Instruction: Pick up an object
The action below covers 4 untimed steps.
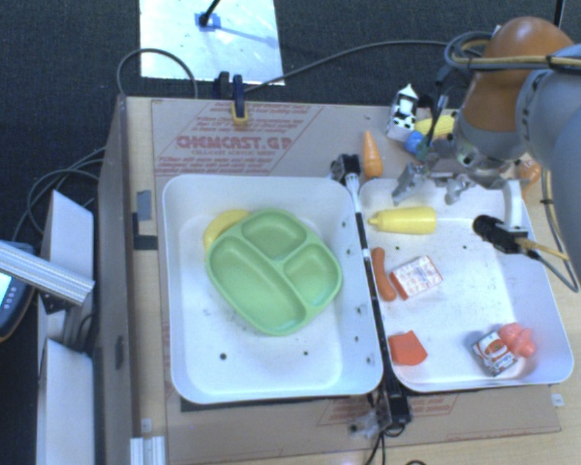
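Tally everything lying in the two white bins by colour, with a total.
Green: 1, plate
Yellow: 2, disc, bottle
Orange-red: 2, sausage, block
Red and white: 1, box
Mixed: 1, can with peach lump
Total: 7

Bench [261, 129] bears two white bins [198, 361]

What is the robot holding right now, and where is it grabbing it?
Nothing. The jaws of the gripper stand open and empty, close to the yellow plastic bottle.
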Motion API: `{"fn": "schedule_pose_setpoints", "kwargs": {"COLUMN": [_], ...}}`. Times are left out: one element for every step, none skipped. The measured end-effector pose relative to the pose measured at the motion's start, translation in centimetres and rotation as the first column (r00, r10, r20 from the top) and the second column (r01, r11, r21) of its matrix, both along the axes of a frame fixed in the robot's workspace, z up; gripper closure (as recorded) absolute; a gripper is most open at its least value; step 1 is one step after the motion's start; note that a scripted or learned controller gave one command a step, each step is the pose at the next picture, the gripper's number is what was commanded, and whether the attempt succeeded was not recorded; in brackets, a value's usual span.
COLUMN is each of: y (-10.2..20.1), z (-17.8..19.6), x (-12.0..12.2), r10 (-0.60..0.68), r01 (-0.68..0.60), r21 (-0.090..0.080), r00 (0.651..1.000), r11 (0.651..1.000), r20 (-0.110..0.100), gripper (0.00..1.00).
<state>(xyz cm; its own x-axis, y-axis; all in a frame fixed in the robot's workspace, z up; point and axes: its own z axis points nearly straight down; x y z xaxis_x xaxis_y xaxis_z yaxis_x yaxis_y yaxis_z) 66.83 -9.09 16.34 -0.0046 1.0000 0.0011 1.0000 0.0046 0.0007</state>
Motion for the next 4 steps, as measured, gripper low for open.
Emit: {"fn": "schedule_pose_setpoints", "kwargs": {"y": [-1.0,-1.0,-0.9,-0.9], "z": [-5.6,-4.3,-4.5,-7.9], "x": [-0.2,0.0,-0.1,-5.9], "r10": [-0.001,0.001,0.001,-0.003], "r01": [0.001,-0.001,-0.001,0.003], "r21": [-0.003,-0.003,-0.002,-0.001], "r00": [1.000,1.000,1.000,1.000], "r11": [1.000,1.000,1.000,1.000], "r20": [0.017,0.023,0.021,-0.001], "gripper": [0.00,1.00,0.00,0.00]}}
